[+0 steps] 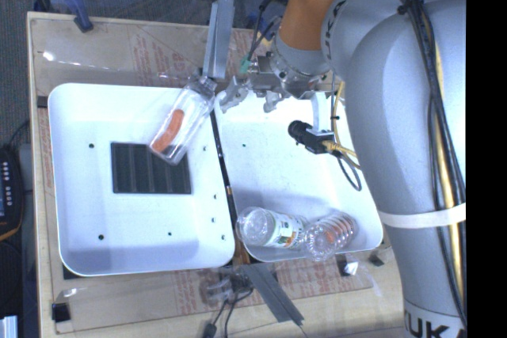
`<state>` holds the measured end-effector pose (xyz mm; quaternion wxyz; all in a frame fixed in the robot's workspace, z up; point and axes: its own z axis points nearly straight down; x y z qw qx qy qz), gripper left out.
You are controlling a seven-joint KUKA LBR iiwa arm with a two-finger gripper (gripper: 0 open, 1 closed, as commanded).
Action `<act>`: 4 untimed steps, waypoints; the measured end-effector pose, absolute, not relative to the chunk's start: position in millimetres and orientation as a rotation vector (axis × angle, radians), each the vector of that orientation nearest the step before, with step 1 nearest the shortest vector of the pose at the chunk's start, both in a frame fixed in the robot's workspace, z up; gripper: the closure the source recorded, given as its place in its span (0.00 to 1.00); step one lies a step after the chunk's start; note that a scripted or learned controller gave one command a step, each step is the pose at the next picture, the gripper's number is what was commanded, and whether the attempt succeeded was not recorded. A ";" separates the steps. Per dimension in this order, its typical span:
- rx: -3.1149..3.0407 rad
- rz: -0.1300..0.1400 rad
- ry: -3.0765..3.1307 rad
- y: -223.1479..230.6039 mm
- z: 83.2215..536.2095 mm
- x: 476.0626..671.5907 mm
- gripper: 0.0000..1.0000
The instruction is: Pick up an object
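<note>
Gripper (pixel 212 91) clamped on clear plastic packet with orange contents (pixel 175 131), held over left white bin (pixel 71 170). Likely light, slick, crushable; hold sits at top edge. Nearer: clear plastic bottle (pixel 273 229), clear ribbed cup (pixel 329 236) in right white bin (pixel 269 170).

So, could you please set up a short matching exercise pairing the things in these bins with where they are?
Things:
1. clear packet with an orange item
2. clear plastic bottle
3. dark grille
4. tool

Places:
A. lying at the right bin's near edge
B. set in the left bin's floor
C. at the top of the divider between the bins
D. tilted over the left bin's upper right

Pairs: 1-D, 2-A, 3-B, 4-C
</note>
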<state>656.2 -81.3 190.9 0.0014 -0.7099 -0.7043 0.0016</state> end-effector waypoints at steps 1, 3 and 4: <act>-2.051 0.004 -2.375 -182.0 183.9 626.9 0.00; -2.013 0.002 -2.405 -189.0 106.8 475.5 0.00; -1.991 0.001 -2.427 -209.6 116.7 491.5 0.00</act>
